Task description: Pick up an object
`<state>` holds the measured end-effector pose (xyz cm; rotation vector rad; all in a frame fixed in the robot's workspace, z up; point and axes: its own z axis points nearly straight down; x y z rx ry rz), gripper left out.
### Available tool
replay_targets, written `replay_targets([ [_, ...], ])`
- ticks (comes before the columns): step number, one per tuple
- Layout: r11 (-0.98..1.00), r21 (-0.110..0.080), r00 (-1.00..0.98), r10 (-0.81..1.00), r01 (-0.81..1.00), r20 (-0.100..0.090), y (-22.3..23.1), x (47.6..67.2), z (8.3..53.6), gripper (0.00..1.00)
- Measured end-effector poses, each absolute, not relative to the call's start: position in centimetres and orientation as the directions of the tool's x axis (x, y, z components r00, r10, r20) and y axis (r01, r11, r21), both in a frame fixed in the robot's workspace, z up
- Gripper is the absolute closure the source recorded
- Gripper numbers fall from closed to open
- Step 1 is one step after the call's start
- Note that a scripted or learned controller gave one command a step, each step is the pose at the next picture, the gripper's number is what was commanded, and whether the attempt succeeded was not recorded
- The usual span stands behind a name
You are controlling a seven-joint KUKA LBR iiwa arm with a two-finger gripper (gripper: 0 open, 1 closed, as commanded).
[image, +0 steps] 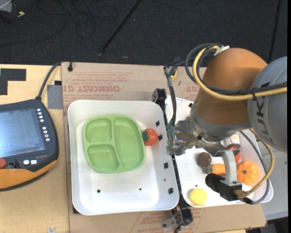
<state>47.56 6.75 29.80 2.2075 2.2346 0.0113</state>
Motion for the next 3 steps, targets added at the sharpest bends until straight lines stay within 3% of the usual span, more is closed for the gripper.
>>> replay_targets([
  [1,0.003,0.011,-0.003,1.000,1.000,0.003,7.0,47.7,42.5,1.00],
  [2,-0.001,-0.019,0.001,1.000,1.000,-0.003,6.9,49.3,23.9,1.00],
  [3,0.004,0.012,-0.004,1.000,1.000,0.004,9.0,48.8,39.0,1.00],
])
